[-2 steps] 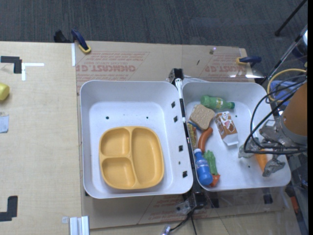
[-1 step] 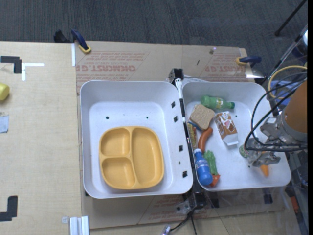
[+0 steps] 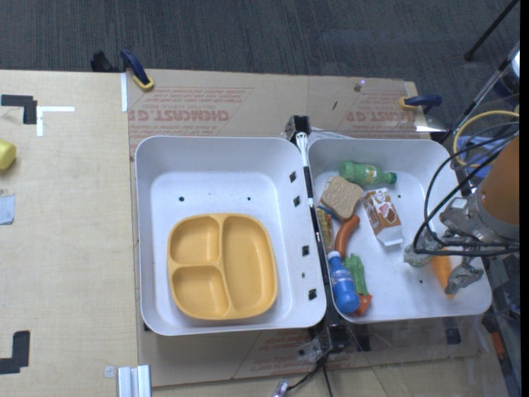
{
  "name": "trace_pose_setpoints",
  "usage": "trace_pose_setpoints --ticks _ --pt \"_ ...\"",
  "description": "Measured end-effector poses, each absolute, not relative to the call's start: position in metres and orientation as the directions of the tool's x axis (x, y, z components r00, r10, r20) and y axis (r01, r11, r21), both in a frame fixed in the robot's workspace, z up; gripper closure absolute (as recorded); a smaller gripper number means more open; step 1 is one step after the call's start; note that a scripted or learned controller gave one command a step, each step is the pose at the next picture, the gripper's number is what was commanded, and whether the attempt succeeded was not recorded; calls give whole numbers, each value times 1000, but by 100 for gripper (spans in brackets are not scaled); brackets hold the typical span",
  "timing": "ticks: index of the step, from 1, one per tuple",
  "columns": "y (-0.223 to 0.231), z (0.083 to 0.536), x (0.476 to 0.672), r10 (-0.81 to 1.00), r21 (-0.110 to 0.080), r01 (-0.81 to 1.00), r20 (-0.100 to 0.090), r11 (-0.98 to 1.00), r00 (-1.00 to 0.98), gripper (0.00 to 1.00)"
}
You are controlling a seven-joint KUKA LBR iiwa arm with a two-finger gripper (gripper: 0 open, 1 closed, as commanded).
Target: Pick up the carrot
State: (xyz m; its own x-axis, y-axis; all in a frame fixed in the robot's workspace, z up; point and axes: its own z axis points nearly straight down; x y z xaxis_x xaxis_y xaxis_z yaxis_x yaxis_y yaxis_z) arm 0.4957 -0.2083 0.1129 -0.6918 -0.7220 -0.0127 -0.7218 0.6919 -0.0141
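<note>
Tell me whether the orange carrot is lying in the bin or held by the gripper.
Held, it seems: the orange carrot sits between the fingers of the two-finger gripper, above the right white bin's floor. Lift height unclear.

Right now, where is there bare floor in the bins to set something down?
Left bin: a bare strip between its back wall and the yellow divided plate. Right bin: open floor between the juice carton and the end effector, which is at the carrot. Crowded along the divider: green bottle, bread, sausage, blue bottle.
</note>
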Motion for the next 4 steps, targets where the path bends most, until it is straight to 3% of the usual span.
trace_pose_setpoints --ticks 1,2,3,4 --pt "-207 123 499 -722 -19 -721 -17 692 -692 100" --pt "-134 92 511 -817 0 -817 -4 576 -576 100" --pt "-180 92 540 -977 -3 -977 -6 215 -215 100" --pt "-179 92 540 -977 -2 -977 -8 213 -213 0"
